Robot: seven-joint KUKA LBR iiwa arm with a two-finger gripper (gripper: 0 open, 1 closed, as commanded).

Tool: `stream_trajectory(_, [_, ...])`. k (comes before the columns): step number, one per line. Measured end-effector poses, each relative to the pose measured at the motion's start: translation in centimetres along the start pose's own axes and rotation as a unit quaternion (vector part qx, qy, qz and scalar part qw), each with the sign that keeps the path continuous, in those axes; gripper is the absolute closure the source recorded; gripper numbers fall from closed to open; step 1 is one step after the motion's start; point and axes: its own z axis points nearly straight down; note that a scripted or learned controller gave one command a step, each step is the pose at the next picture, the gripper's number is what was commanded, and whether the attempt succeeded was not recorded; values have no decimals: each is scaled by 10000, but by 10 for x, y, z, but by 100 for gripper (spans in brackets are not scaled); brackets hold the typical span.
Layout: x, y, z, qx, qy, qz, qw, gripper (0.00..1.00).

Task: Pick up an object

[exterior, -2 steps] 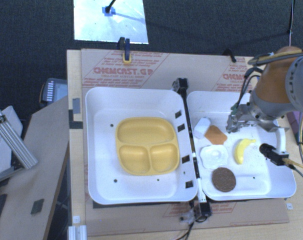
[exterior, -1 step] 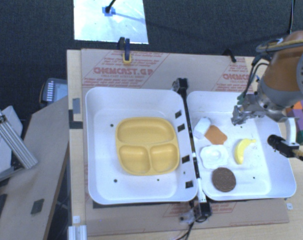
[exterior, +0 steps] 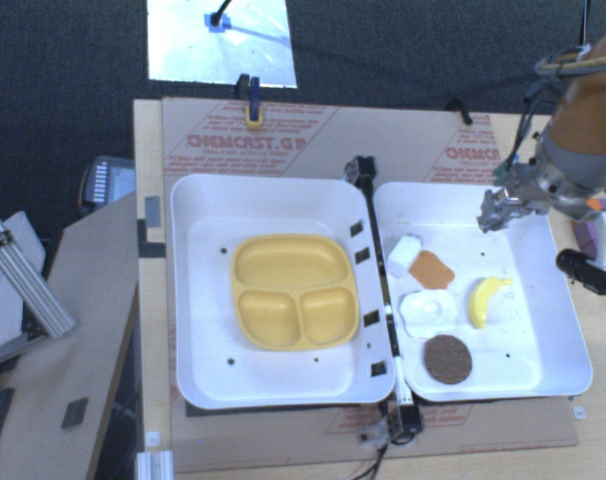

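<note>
Gripper point(exterior: 495, 214) poised at right bin's point(exterior: 558, 298) 1 o'clock, grasp state unreadable; approach step judged; descent onto banana point(exterior: 486, 301) at 6 o'clock needed.

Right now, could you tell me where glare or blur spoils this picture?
Camera view: the shiny silver sheet beyond the bench is washed out by glare; the grey gripper over the right white bin looks soft; the yellow plastic banana stays legible.

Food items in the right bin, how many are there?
5: white block by the divider, orange piece beside it, fried egg below, banana to its right, brown patty nearest the front.
</note>
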Motion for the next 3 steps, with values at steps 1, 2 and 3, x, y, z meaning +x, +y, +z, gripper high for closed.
stream_trajectory(1, [60,-14,-6,28,19,-27,10000,100])
stream_trajectory(2, [104,-23,-9,34,16,-23,10000,100])
stream_trajectory(3, [166,-39,-3,41,22,-31,10000,100])
